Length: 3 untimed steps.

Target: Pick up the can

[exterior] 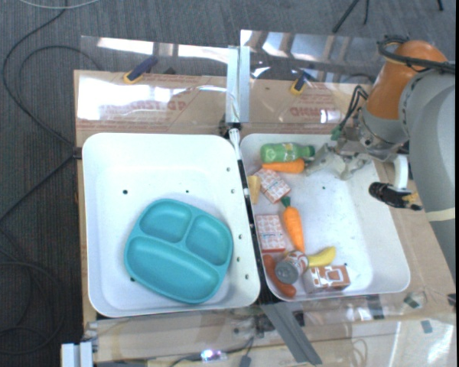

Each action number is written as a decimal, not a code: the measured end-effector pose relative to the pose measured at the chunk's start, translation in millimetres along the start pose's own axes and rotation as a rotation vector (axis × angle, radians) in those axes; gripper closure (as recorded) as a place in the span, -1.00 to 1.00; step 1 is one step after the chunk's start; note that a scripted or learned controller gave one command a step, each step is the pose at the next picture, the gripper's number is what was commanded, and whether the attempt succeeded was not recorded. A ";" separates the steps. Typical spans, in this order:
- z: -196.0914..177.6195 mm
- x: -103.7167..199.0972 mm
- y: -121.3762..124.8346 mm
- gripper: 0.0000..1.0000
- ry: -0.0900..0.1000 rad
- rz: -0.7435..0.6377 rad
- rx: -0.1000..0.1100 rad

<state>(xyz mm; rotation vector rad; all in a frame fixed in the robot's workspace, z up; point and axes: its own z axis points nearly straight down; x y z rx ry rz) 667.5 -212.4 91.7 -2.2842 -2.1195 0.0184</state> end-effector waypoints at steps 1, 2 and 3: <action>0.3 -0.8 -20.7 -1.00 -0.008 -0.046 -0.041; 0.0 -0.4 1.0 -1.00 0.003 -0.048 -0.002; 0.3 2.7 -32.0 -1.00 -0.002 0.114 -0.043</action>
